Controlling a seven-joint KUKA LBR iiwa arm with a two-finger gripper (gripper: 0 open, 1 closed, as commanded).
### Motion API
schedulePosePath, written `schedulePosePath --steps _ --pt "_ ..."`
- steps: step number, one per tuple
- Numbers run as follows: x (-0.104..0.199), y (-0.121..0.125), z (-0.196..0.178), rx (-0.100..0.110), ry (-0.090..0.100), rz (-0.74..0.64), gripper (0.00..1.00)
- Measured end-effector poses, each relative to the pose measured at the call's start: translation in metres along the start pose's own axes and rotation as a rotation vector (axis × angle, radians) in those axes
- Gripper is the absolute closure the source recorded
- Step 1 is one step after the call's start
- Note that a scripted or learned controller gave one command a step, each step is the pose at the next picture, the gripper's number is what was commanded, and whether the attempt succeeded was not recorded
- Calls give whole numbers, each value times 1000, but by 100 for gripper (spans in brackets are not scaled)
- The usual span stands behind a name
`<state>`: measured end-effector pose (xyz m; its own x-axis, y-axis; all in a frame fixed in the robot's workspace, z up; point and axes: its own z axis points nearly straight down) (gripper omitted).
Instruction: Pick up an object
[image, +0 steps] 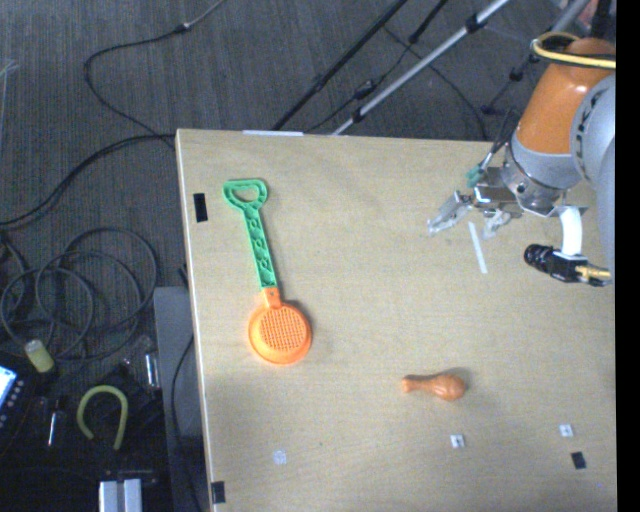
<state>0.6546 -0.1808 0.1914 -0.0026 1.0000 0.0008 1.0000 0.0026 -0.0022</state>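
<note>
Camera view gives us the tan bench top (380, 250) under everything, with the grey arm (570, 110) at two o'clock. Its gripper (462, 222) hangs over bare surface, fingers spread wide with nothing between them. At nine o'clock we see the green-handled orange strainer (270, 290) lying flat, and at five o'clock the small orange chicken leg toy (437, 385), well apart from the gripper.

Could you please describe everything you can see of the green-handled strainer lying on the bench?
The strainer looks like plastic: a green handle with cut-out holes and a loop at its far end, joined to a round orange mesh head. It lies flat on the tan bench surface, on the view's left side, handle pointing up the picture, head toward the near edge. Nothing touches it; the gripper is far off to the right.
</note>
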Motion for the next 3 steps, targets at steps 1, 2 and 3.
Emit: schedulePosePath --steps 1,2,3 --pt "-26 14 107 -1 -3 -329 0" --pt "11 14 107 -2 -3 -369 0" --pt "43 14 107 -2 -2 -690 0"
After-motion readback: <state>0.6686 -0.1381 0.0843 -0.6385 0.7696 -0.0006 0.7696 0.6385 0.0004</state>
